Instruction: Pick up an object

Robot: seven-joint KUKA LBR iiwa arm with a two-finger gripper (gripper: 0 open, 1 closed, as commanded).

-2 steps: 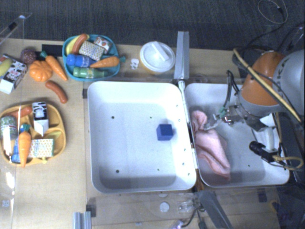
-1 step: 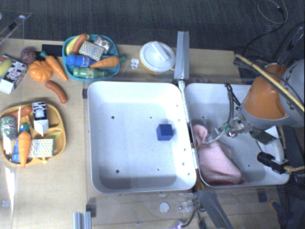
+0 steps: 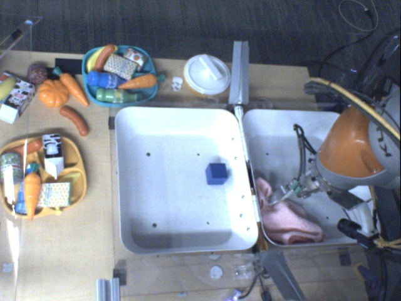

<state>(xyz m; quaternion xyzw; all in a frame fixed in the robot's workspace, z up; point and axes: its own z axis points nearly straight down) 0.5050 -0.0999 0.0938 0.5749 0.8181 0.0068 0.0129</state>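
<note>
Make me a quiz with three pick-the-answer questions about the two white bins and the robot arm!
1. Where is the blue cube?
A. in the left bin
B. in the right bin
C. on the bench by the carrots

2. What colour is the cloth in the right bin?
A. green
B. pink
C. black

3. Where is the gripper right now?
A. over the left bin
B. over the blue basket of toy food
C. low in the right bin, next to the cloth

Answers: 1 A, the cube sits near the middle of the left bin's floor. 2 B, the crumpled cloth is pale pink. 3 C, the arm's tip hangs by the cloth's upper edge.
</note>
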